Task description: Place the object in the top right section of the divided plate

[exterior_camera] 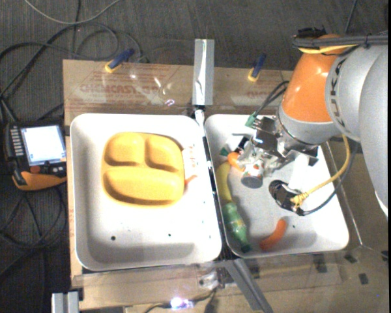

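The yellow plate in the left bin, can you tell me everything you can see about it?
The yellow divided plate looks like smooth plastic, a rounded rectangle with raised ridges splitting it into three sections: one large along the lower side, two smaller along the upper side. It lies flat in the upper middle of the left shallow white bin, resting on the bin's floor. All three sections look bare. A thin orange strand sits right at its right edge. The arm is apart from it, over the other bin.

One fixed camera looks down at a slant on both white bins [85,253], the arm [339,96] entering from the right.
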